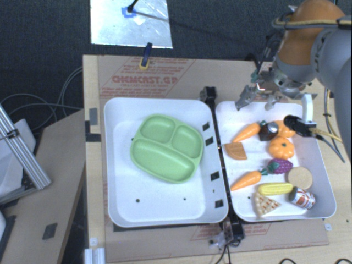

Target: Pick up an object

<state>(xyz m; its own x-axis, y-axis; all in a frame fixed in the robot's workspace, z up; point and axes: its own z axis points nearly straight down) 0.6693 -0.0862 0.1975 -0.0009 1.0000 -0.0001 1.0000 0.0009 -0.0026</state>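
Bench [165, 73] bears two white bins [118, 164]; tool [257, 98] spread above right bin, holding nothing

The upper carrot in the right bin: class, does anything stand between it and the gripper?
Nothing visible does. The gripper hangs over the right bin's far rim, and only bare white floor lies between it and the upper carrot. A dark can sits beside the carrot's thick end.

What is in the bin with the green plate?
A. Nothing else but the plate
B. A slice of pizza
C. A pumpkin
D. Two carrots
A: the green plate lies alone in the left bin, while the carrots, pumpkin and pizza slice are all in the right bin.
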